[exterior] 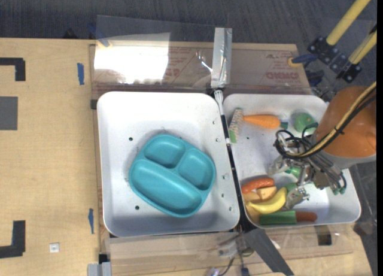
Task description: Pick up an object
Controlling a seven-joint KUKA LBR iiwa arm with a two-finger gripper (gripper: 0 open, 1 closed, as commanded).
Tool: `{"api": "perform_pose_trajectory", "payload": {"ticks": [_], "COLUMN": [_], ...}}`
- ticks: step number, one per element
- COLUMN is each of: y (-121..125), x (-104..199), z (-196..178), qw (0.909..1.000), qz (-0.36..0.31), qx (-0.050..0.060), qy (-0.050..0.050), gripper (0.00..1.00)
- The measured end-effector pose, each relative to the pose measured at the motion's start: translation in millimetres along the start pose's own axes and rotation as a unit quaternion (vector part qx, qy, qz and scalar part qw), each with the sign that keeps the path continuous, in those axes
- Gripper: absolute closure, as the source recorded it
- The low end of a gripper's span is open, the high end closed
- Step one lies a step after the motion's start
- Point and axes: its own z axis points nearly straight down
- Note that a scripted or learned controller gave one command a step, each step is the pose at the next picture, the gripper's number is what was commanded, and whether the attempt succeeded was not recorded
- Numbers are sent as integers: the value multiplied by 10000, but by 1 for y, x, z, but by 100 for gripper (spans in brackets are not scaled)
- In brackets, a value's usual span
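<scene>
My gripper (293, 180) is low inside the right bin (251, 149), just right of and above a cluster of toy food at the bin's front. That cluster holds a yellow banana (270, 202), an orange and red fruit piece (257, 185), and a green and red stick-shaped item (288, 217). An orange carrot (261, 121) lies at the back of the bin with a green object (303, 120) to its right. A small green piece (292, 170) sits close by the fingers; I cannot tell whether it is held.
The left bin (114, 125) holds a teal divided plate (172, 174). A brush-like item (234, 125) lies along the divider between the bins. The arm's orange band (354, 126) overhangs the right bin's right side. Yellow poles (353, 11) stand at the back right.
</scene>
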Motion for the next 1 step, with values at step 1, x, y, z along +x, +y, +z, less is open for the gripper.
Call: {"api": "perform_pose_trajectory", "payload": {"ticks": [1], "y": [4], "x": [8], "z": [0], "qw": [10000], "qz": [77], "qx": [1], "qy": [-10], "gripper": [0]}}
